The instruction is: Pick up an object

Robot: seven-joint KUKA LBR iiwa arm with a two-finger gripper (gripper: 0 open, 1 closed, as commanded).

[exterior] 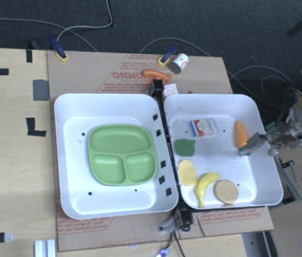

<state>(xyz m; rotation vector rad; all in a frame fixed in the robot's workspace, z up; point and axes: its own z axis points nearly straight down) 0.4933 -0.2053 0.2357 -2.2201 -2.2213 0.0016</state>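
The right bin (247, 103) holds several small objects. A white packet with blue and red print (202, 127) lies near the back, and an orange carrot-shaped piece (240, 134) lies by the right wall. A green flat piece (184, 146) sits at the left side. Along the front are a pale yellow piece (187, 172), a yellow banana (205, 186) and a round tan disc (226, 191). My gripper (258, 141) hangs over the right rim of this bin, just right of and below the carrot piece. Nothing shows in its grasp.
The left bin (68, 143) bears a green divided plate (122, 154). A black hinge strip (164, 143) runs between the bins. Behind them on the cardboard lie an orange clip (156, 75), a small grey cylinder (179, 63) and cables.
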